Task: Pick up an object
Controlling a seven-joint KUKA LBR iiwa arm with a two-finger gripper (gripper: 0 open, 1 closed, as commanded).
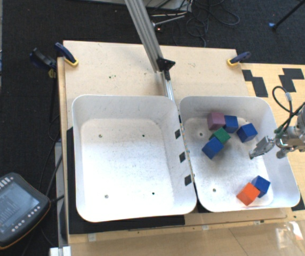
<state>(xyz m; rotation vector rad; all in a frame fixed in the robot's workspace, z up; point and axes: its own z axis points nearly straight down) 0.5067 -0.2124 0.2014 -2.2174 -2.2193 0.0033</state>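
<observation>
Several small blocks lie in the right bin point(280, 188). A pink block point(215, 120), a blue block point(231, 123), another blue block point(247, 132), a green block point(221, 136) and a third blue block point(212, 148) cluster at the bin's far middle. An orange block point(248, 194) and a blue block point(261, 185) touch each other near the front right corner. My gripper point(270, 149) hangs over the bin's right side, right of the cluster and above the orange pair. It is open, with nothing between its fingers.
The left bin point(88, 159) sits beside the right one on the tan bench. A slanted metal pole point(147, 31) ends at the bins' shared far edge. Clamps grip the bench's far corners. A teach pendant point(8, 209) lies at the lower left.
</observation>
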